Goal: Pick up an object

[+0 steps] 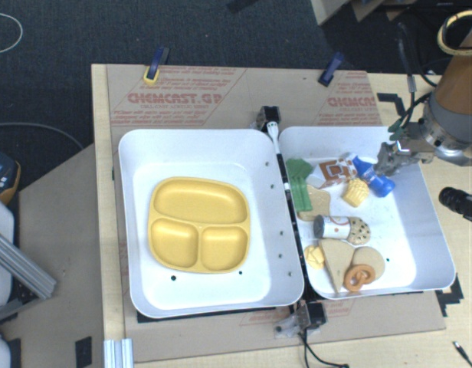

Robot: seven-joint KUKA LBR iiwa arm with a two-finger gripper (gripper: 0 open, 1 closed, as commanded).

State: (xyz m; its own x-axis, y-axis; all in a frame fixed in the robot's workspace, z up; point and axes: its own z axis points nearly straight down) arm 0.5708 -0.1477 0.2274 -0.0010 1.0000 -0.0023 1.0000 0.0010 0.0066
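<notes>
A: Near edge first. Right bin (443, 263), front: a pretzel-shaped piece (359, 276) on a tan flat piece (351, 257). Behind those, a speckled cookie (358, 231), a yellow corn-like piece (355, 192) and a green strip (299, 186) along the left wall.

B: Left bin (132, 205)?

A: One yellow divided plate (198, 223), centred.

B: Step in hand?

A: Judged as approach, nothing lifted. The hand (394, 159) sits low over the right bin's far right part, just beside a small blue object (374, 176) (the likely target).

B: Hand released or clenched?

A: Cannot tell at this slant.

B: Look of the target?

A: Bright blue, small, rounded, lying by the corn piece. Next move calls for a straight descent and a close on it, clear of the neighbour.
</notes>
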